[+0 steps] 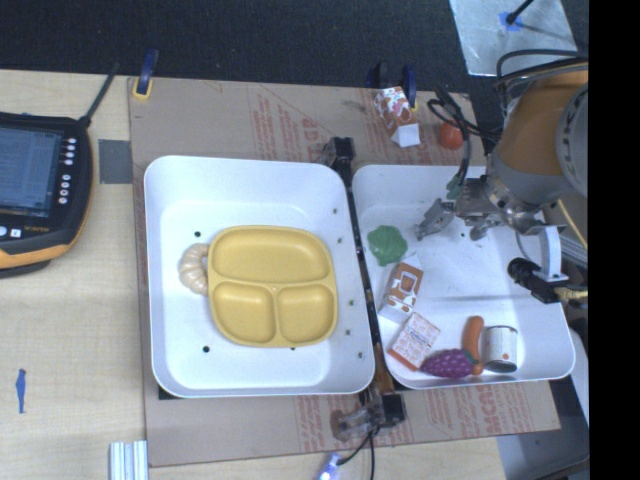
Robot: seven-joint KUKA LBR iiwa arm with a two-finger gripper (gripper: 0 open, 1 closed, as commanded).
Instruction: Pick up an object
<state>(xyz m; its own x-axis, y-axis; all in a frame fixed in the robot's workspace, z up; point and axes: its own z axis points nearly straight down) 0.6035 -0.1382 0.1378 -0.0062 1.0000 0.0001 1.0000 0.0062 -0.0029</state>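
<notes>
In the camera view, I am hovering my tool (455,218) over the upper part of the right bin (530,368), fingers spread apart and gripping nothing. This looks like the approach step: nothing is picked yet. The nearest candidate, a green lump (386,242), is lying just left of my fingertips at mid-frame; a brown packet (402,288) is sitting below it. Next I am needing to shift left, descend and close.
</notes>
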